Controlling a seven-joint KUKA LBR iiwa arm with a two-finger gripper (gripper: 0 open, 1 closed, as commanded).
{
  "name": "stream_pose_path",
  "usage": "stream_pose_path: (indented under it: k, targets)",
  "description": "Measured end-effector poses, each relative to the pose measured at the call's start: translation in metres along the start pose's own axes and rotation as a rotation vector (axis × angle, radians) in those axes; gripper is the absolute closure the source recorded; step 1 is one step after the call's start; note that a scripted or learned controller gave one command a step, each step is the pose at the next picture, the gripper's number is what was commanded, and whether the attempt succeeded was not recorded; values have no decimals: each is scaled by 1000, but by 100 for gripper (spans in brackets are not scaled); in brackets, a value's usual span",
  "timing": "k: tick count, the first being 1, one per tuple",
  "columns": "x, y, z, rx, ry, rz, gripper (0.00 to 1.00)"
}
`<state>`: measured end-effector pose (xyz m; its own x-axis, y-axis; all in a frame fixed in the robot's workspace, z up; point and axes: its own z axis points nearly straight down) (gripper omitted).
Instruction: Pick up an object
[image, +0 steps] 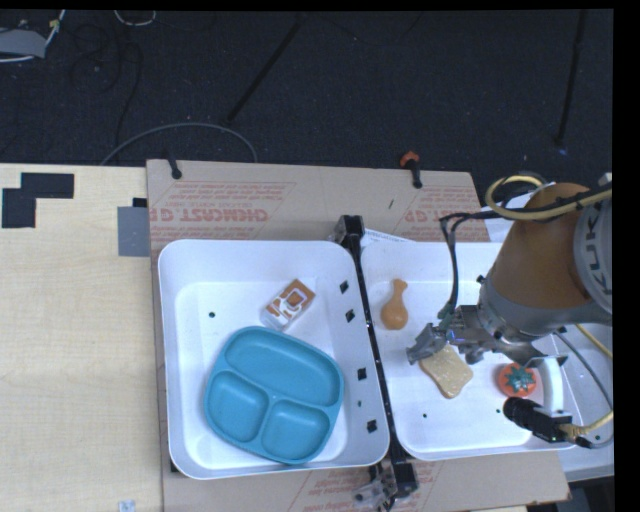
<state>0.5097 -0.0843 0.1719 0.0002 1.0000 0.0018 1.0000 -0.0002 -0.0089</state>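
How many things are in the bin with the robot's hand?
3: a tan pear-shaped toy near the divider, a slice of toast just beside the hand, and a red-orange toy farther right. The arm may hide more.

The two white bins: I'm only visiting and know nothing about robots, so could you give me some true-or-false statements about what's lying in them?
1. The blue divided tray lies in the left bin. True.
2. The drumstick-shaped toy lies in the left bin. False: it is in the right bin.
3. The tool is over the right bin, beside the toast slice. True.
4. The small brown-and-white packet rests on the blue tray. False: it lies on the bin floor above the tray.
5. A red-orange toy sits in the right bin. True.
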Motion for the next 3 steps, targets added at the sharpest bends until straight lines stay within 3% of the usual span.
stream_pose_path:
  k: [2,3]
  targets:
    - [1,0,84,-11,-6,2,0]
    - [-1,0,71,-12,-6,8,100]
